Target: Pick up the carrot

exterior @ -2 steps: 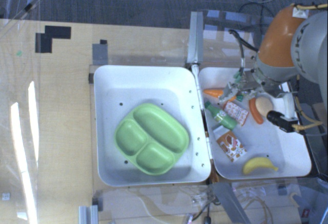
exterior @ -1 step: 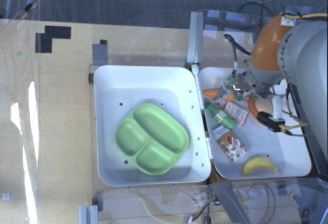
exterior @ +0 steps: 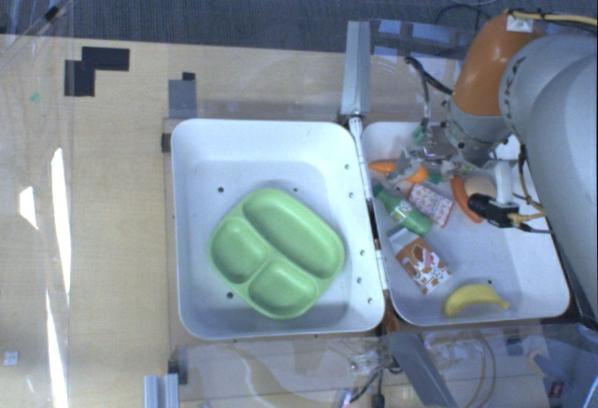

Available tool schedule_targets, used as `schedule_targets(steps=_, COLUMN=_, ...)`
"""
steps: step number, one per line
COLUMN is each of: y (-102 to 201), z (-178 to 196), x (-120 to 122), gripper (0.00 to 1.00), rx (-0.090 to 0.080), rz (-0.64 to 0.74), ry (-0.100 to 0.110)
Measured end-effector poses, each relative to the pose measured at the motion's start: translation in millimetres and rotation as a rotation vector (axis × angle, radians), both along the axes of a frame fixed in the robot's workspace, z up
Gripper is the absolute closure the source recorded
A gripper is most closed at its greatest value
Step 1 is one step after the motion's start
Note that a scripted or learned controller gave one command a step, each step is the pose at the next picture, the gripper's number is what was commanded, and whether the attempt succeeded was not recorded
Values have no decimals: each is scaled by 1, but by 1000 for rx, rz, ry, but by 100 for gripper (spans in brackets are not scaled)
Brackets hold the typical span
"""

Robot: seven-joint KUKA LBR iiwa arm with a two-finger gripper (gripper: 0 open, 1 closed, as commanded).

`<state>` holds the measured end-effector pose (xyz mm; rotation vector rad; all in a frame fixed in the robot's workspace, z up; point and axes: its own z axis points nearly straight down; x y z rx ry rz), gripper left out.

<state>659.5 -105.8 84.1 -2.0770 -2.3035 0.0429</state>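
An orange carrot [exterior: 383,167] lies at the far left of the right bin [exterior: 542,299], close to the divider. Another short orange piece [exterior: 418,176] shows just right of it, and a longer orange-red one [exterior: 464,198] lies further right. My gripper [exterior: 428,154] hangs low over the bin's back part, right above the short orange piece and just right of the carrot. The wrist's dark parts and cables hide its tips.
The right bin also holds a green bottle [exterior: 404,210], two printed snack packets [exterior: 432,203] [exterior: 422,266] and a banana [exterior: 475,299] near the front. A green divided plate [exterior: 276,252] lies in the left bin [exterior: 201,173]. The arm covers the right bin's far right corner.
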Motion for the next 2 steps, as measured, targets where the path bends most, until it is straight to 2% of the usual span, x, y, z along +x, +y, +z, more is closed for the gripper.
schedule_targets(steps=1, y=-4, z=6, x=-2, gripper=100, rx=-6, rz=3, ry=8)
schedule_targets(steps=2, y=57, z=95, x=7, gripper=100, rx=-7, rz=-119, ry=-30)
